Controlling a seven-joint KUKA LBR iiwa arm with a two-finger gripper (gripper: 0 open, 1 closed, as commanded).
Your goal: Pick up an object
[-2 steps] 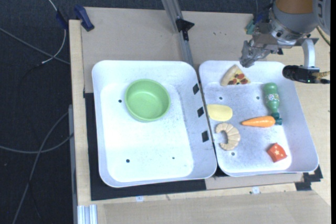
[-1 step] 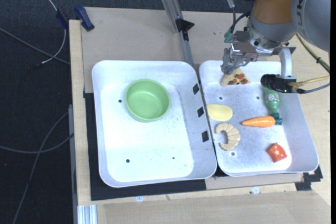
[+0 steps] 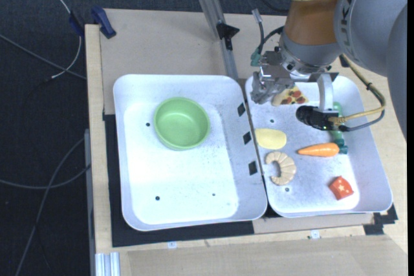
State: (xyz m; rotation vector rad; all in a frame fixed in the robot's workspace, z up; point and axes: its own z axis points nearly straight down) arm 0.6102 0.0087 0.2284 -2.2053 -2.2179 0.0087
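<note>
Now then, the nearest candidate for the pick is a small flat pizza-slice toy (image 3: 292,97), pale with red spots, lying at the far end of the right bin (image 3: 304,200). Part of it is hidden under the robot's wrist. Just beside it, on the side toward the divide between the bins, sits the gripper (image 3: 262,92), down low over the bin's far corner. Whether it is open or closed, I cannot tell from this angle, and nothing can be seen held in it.

Moving outward in the same bin, a smooth yellow piece (image 3: 270,138) lies close to the inner wall. Nearer the camera, just beside it, is a curled tan pastry-like toy (image 3: 282,167). To the right of those is a carrot (image 3: 317,150), lying on its side with its green top pointing away from the yellow piece. A small red piece (image 3: 341,187) rests apart from the rest, toward the near right corner.

Across the divide, the left bin (image 3: 187,191) holds one green bowl (image 3: 182,123), upright, in its far half. Above it all the arm (image 3: 323,3), orange and grey, reaches in from the right.
</note>
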